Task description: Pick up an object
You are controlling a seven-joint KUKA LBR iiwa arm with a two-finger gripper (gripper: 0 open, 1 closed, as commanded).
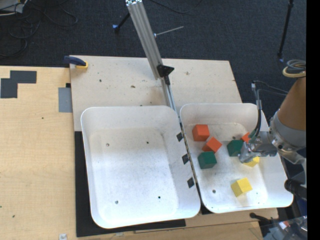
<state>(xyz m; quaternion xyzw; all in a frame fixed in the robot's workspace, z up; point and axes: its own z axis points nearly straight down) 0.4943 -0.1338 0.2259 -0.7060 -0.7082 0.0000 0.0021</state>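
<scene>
The right bin (220, 115) holds several small blocks. Two orange blocks (201, 132) (212, 144) lie left of centre, with a green block (207, 159) just below them. A second green block (234, 147) lies further right, and a yellow block (241, 186) rests near the front. My gripper (248, 155) is low in the right bin, just right of the second green block. A small yellow piece (254, 160) shows right under it and an orange bit (245, 137) just above it. Whether anything sits between the fingers is hidden.
The left bin (100, 129) stands beside the right one, with black clips (185, 158) along the shared wall. A slanted aluminium bar (147, 36) rises behind the bins. The grey and orange arm (295, 119) covers the right bin's right edge.
</scene>
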